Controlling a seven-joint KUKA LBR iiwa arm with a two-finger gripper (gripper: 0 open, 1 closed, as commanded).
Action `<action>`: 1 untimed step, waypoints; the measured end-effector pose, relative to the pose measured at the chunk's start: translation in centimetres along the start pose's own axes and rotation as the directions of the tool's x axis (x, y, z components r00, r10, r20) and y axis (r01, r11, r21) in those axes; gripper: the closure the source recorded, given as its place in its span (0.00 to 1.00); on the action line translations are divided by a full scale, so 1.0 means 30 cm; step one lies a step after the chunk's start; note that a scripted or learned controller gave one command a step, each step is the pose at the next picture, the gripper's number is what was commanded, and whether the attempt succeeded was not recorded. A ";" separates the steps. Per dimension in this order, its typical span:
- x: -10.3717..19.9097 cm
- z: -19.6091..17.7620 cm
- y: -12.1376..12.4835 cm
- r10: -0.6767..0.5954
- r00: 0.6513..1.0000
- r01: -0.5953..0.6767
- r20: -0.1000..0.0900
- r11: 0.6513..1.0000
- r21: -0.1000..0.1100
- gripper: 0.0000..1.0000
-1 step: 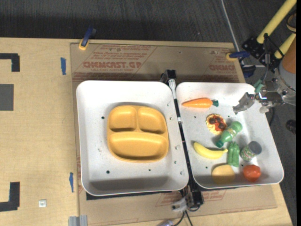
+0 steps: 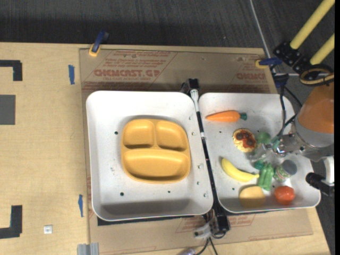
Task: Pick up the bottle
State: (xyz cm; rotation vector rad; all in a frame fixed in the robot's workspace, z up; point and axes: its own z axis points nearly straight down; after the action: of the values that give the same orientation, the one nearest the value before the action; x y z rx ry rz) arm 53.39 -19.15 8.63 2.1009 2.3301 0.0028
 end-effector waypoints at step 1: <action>-0.006 -0.038 0.004 0.002 1.000 -0.002 0.006 1.000 -0.006 1.00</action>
State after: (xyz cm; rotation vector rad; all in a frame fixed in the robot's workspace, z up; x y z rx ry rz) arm 53.54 -19.32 9.77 2.0973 2.3223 0.0039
